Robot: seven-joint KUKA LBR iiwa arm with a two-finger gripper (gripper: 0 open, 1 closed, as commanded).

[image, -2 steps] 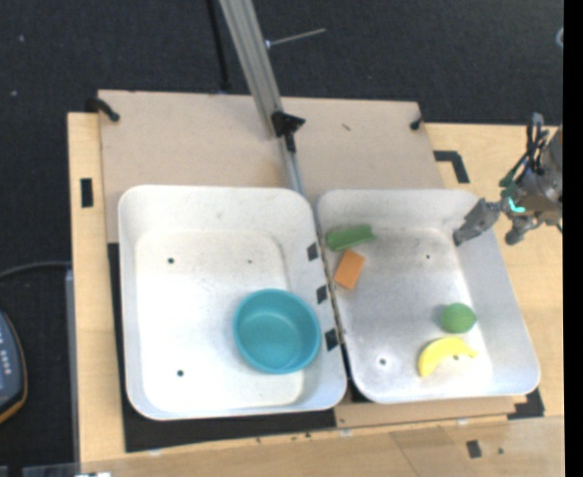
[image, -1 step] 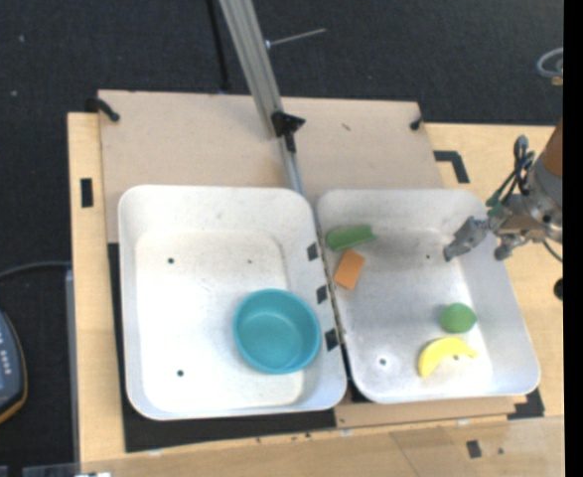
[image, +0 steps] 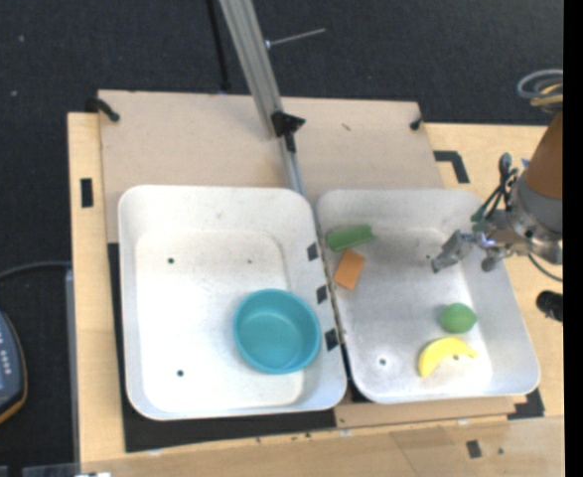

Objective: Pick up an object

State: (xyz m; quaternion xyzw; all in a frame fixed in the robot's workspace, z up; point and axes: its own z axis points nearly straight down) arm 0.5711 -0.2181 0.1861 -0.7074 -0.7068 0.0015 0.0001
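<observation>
The gripper (image: 462,250) hangs over the upper right part of the right bin (image: 400,207), at the right of the frame, with nothing between its fingers. They look spread a little, one dark finger reaching left and the other lower right, though the view is too coarse to be sure how wide.

Four things lie in that bin: a green ball (image: 458,317) just below the gripper, a yellow banana (image: 445,355) near the bin's lower right corner, and a green block (image: 350,237) with an orange block (image: 349,269) beneath it against the left wall. A blue bowl (image: 277,331) sits in the left bin (image: 172,227), well apart from the arm.

The ball seems the nearest target. To take it well, the arm should centre the fingers over it, open wider than the ball, then come straight down so the tips pass either side. A round thing rolls if struck off-centre, so closing low around its middle matters. The banana lies close below, so the fingers should line up left to right to avoid nudging it.
</observation>
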